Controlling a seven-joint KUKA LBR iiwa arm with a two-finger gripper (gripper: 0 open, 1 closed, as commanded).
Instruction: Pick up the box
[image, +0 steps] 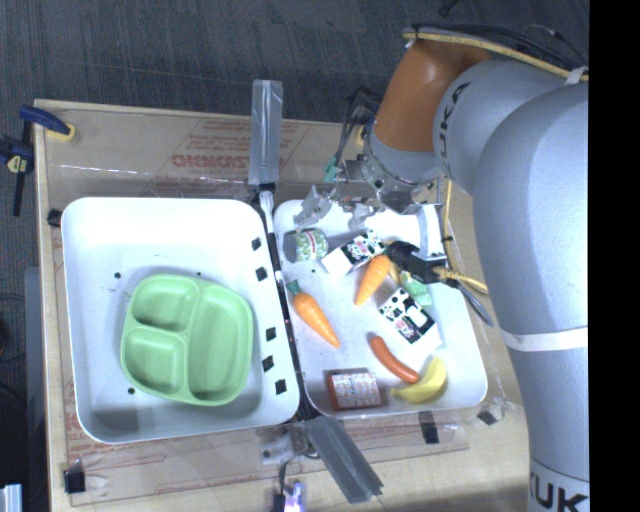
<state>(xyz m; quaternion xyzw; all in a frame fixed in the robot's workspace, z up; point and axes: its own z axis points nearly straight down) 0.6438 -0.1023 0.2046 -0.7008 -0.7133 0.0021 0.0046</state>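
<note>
Hand (345, 195) hovers at right bin's (470, 385) far edge; grip state unreadable from here. Box (353, 388) lies at bin's near edge, six o'clock from hand, well apart, long axis running nine-to-three. Carrot (315, 315) sits between.

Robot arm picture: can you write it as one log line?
gripper: over right bin, far end | box: near edge, untouched | green tray: left bin

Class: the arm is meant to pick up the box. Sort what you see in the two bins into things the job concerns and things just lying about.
Job:
small brown rectangular box with a red label, at the right bin's near edge
arm's tool, over the right bin's far end

Lying about:
two orange carrots
yellow banana
red sausage
green divided plastic plate, left bin
</note>
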